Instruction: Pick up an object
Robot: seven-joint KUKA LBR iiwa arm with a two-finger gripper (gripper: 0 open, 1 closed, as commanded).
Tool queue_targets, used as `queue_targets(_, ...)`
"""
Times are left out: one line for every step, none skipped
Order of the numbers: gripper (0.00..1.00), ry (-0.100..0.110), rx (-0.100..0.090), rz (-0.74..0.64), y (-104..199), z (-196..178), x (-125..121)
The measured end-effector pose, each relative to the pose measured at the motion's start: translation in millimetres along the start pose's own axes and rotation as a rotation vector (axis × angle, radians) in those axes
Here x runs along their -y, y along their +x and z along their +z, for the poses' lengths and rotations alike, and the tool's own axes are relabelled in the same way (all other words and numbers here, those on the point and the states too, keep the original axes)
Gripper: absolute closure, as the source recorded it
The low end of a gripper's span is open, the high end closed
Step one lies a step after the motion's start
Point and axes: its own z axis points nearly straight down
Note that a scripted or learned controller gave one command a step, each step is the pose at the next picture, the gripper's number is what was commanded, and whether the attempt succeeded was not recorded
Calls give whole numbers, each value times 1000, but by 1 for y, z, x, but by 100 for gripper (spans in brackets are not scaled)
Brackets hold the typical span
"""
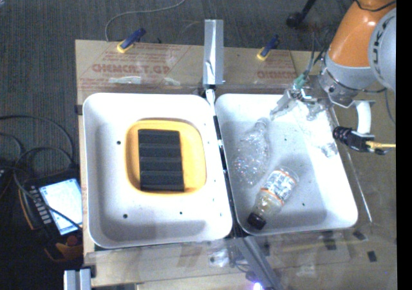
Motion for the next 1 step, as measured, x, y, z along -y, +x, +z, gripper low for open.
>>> queue_targets(0,0,1,-31,-26,55,59)
